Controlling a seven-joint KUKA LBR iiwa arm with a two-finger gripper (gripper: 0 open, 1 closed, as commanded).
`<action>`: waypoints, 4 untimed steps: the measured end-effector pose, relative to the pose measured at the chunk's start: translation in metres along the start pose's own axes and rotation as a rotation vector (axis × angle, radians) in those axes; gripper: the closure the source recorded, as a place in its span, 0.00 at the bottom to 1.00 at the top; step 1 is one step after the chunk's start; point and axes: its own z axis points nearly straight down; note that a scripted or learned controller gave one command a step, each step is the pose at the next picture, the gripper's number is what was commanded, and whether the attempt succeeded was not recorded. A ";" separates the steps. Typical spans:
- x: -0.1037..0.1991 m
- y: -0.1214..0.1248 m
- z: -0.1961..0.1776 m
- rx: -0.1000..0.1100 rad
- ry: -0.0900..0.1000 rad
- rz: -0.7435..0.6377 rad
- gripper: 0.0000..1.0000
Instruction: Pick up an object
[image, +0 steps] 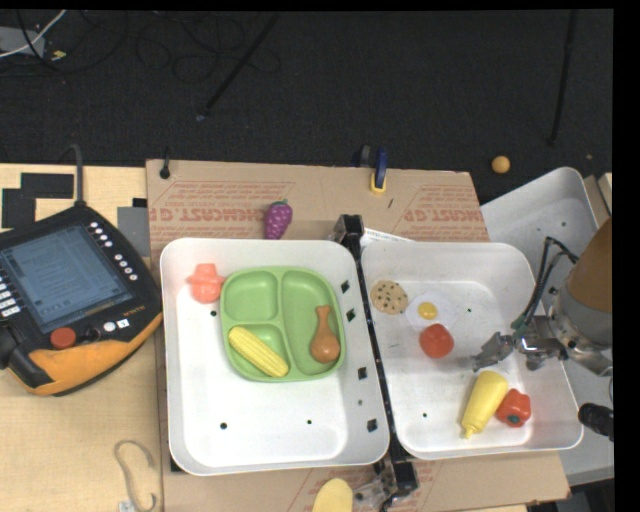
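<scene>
My gripper (500, 347) sits at the right of the frame, low over the right-hand bin (455, 440), and its metal fingers look spread apart with nothing between them. Just below it lies the yellow mustard bottle (482, 403), tilted on its side with its nozzle toward the lower left, and a red pepper (515, 408) is touching the bottle's right flank. Left of the gripper, slightly apart, is a red tomato (436, 342), then a fried egg (427, 311) and a cookie (388, 296) toward the bin's upper left. I'd go for the bottle: it looks like a light, hollow plastic toy, stiff but smooth, so I expect it to squirt out if I pinch near the tapered nozzle. Taking it across the wide middle of the body seems safest, though the pepper crowds one side. The tomato is round and may roll. Further left, the other bin (260, 445) holds a green tray (280, 295) with corn (258, 351) and a drumstick (324, 335), and a pink toy (204, 283) beside it.
</scene>
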 end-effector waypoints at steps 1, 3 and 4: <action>0.003 -0.005 0.063 0.000 0.000 0.001 0.00; 0.002 -0.003 0.057 -0.009 -0.002 0.011 1.00; -0.008 -0.006 0.011 -0.008 -0.004 0.012 1.00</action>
